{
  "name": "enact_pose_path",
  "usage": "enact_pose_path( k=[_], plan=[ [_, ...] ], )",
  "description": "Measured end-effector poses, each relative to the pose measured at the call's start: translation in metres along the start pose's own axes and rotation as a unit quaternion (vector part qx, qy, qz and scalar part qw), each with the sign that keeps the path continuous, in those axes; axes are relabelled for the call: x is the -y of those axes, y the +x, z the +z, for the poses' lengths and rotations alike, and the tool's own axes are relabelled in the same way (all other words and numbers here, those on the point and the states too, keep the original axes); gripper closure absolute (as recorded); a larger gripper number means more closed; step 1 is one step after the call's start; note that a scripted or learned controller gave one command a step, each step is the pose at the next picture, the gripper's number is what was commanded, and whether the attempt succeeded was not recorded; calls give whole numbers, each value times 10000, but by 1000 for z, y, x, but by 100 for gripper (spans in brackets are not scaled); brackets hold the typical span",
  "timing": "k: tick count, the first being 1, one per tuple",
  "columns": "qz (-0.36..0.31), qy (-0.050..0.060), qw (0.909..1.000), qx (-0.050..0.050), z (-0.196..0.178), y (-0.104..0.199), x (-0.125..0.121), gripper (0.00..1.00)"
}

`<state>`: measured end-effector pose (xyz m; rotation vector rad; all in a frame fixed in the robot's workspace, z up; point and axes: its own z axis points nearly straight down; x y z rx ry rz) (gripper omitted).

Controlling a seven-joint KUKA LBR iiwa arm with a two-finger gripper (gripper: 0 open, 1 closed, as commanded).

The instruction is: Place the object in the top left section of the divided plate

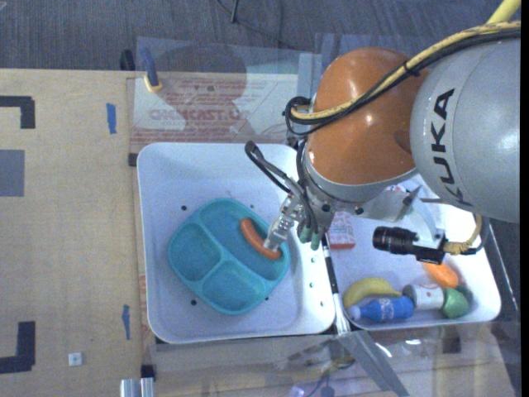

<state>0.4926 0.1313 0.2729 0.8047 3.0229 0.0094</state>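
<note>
A teal divided plate [216,263] lies tilted in the left white bin [165,180]. An orange sausage-shaped object [256,236] rests across the plate's upper right section, its lower end reaching the plate's right rim. My gripper [283,230] hangs under the orange wrist band, right at the sausage's lower right end and touching or nearly touching it. The big grey and orange arm covers the wall between the two bins and much of the right bin.
The right bin [488,300] holds a banana [370,289], a blue bottle [382,308], a white and red can [426,294], a green object [455,303], an orange object [442,275] and a red and white packet [340,233]. Bare bin floor surrounds the plate.
</note>
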Motion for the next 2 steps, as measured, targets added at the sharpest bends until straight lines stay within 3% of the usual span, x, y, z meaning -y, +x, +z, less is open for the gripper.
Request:
enact_pose_path(
  k=[1,2],
  plan=[
    [-7,1,10000,0,0,0,0,0],
    [-616,32,9981,-53,99,3,23,0]
  ],
)
